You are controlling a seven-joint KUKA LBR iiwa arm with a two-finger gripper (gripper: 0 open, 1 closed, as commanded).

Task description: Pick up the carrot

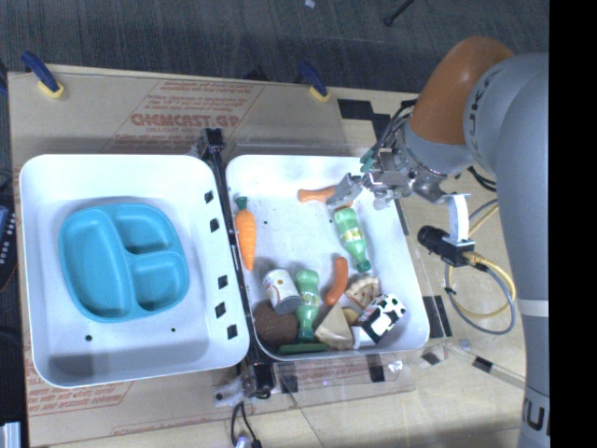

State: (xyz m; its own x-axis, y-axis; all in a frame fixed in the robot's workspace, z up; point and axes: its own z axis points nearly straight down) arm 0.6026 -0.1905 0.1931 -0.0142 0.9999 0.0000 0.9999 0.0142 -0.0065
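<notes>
Setting: wooden bench with two shallow white bins side by side; the right bin (280,171) holds toy food.
Carrot: small orange plastic carrot with a green top (245,233), lying lengthwise against the right bin's left wall, apart from the clutter.
Handling: probably light, rigid and smooth; grip across the thick middle, since the taper may slip.
Neighbours: green plastic bottle (351,236), small tin can (280,287).
Gripper: two-finger metal claw (359,187) near the bin's upper right; whether it is open I cannot tell.
</notes>
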